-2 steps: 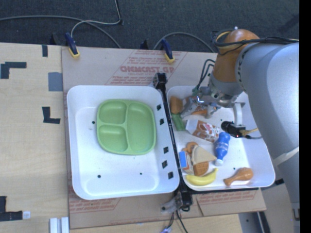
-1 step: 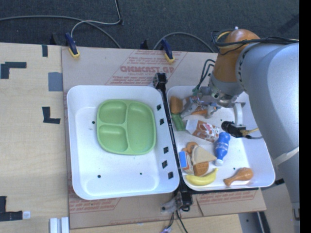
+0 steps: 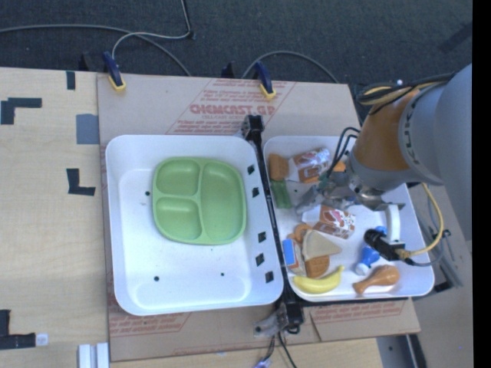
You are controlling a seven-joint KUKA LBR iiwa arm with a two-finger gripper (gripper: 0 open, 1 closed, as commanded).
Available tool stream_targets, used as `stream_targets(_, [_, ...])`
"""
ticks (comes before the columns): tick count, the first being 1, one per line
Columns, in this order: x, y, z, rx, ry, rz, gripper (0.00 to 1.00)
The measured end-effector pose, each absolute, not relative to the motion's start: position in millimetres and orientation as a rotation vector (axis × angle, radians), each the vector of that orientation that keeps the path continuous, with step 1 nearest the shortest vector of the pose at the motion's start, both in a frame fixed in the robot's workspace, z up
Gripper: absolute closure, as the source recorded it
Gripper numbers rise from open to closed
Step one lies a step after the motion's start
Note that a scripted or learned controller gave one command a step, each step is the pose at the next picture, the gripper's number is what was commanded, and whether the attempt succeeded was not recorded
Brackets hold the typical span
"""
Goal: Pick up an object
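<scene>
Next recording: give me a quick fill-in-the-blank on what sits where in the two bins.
1. The green divided plate lies in the ____ bin as the camera sees it.
2. The plate has ____ compartments.
3. The banana lies near the right bin's ____ edge.
4. The arm's band above the wrist is ____.

Missing words: left; three; front (nearest the camera); orange

The right bin (image 3: pixel 420 280) holds a jumble of toy foods: a yellow banana (image 3: pixel 318 283) and a brown drumstick (image 3: pixel 377 280) at its near edge, a tan bread wedge (image 3: pixel 320 244) just behind the banana, and red-and-white printed packets (image 3: pixel 336 221) and (image 3: pixel 311 162) toward the middle and far side.
</scene>
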State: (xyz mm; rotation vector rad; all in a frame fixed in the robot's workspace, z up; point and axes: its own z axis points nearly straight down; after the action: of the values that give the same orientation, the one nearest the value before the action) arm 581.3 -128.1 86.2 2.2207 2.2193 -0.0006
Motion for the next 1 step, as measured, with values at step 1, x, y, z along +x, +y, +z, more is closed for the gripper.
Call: stream_targets(1, [582.5,-128.1,96.8,2.217,2.218,0.002,1.00])
